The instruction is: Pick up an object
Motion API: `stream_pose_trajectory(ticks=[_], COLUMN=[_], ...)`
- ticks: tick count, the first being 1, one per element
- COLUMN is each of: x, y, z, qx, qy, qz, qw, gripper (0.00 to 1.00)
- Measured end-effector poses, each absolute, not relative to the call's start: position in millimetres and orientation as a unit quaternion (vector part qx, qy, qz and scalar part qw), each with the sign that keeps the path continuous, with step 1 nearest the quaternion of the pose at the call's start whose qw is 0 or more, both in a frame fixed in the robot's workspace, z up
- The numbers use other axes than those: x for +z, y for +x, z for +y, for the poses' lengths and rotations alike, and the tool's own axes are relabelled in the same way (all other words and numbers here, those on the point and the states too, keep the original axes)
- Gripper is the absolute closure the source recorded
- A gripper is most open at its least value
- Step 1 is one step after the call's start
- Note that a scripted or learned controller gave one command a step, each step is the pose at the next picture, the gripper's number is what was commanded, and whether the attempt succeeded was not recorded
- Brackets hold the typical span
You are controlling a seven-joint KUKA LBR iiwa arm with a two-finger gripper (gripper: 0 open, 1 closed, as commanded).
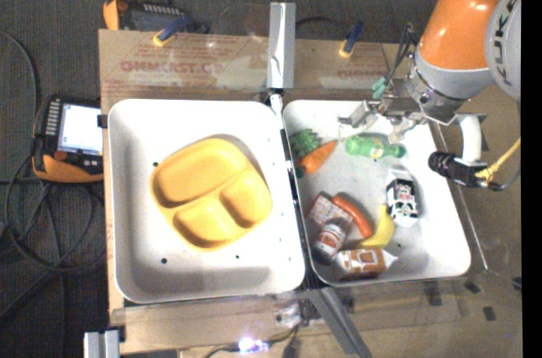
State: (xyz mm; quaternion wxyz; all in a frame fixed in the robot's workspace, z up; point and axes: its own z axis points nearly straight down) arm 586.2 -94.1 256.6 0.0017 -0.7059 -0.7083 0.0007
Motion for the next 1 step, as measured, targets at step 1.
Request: stream_pose_trajectory(ticks=[1], x=[145.6], y=[559.4], z=[-107.5], qx=[0.0019], qy=[-0.782], qz=[-0.623], qw=[0.001], gripper=[0.00])
